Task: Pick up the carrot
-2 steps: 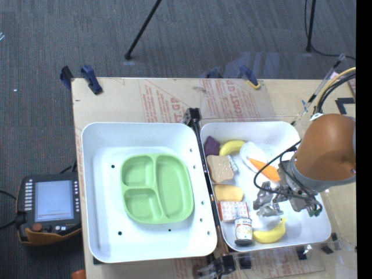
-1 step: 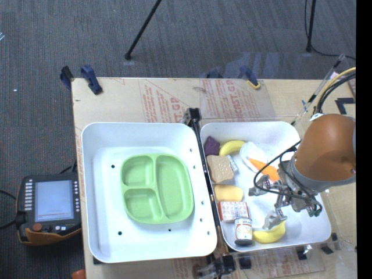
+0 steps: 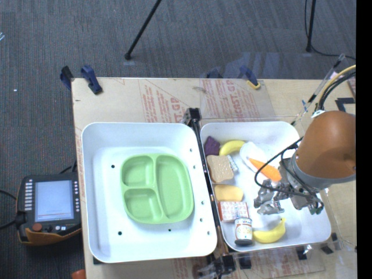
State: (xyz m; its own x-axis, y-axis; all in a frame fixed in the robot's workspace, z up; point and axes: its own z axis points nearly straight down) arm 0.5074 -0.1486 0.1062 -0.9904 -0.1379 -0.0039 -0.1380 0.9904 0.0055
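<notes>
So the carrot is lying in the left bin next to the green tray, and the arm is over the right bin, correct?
Not quite. The camera view shows the carrot in the right bin, near the gripper, not in the left bin with the green divided tray. The arm is over the right bin, as you say.

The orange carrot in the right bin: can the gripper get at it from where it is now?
Probably yes. The orange carrot lies uncovered in the right white bin, beside the gripper. The arm's wrist overhangs one end, but nothing lies on it.
</notes>
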